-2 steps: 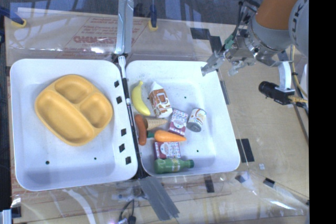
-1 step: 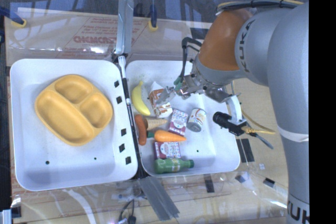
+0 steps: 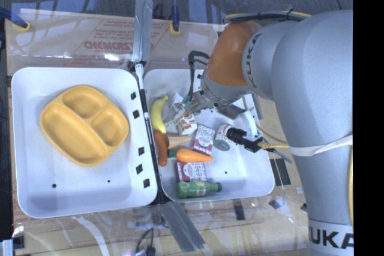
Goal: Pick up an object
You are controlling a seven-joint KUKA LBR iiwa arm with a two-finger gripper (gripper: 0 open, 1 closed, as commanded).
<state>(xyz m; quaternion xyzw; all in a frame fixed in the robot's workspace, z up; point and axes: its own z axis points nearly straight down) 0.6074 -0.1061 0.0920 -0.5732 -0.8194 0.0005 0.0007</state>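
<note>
Left bin [image 3: 24, 189]: we see a yellow divided plate [image 3: 84, 124]
Right bin [image 3: 261, 180]: banana [image 3: 158, 114], sausage [image 3: 161, 148], carrot [image 3: 194, 156], red cartons [image 3: 204, 139], green bottle [image 3: 198, 189], small can [image 3: 223, 136]
Gripper [image 3: 191, 105]: low among the packets near the banana
Obstruction: the arm [image 3: 312, 81] covers the bin's right side

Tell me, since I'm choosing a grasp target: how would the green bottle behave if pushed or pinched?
The green bottle lies on its side near the right bin's front wall, so it would probably roll if nudged sideways. Its rounded, glossy-looking body may slip in a pinch. It looks rigid rather than floppy.
</note>
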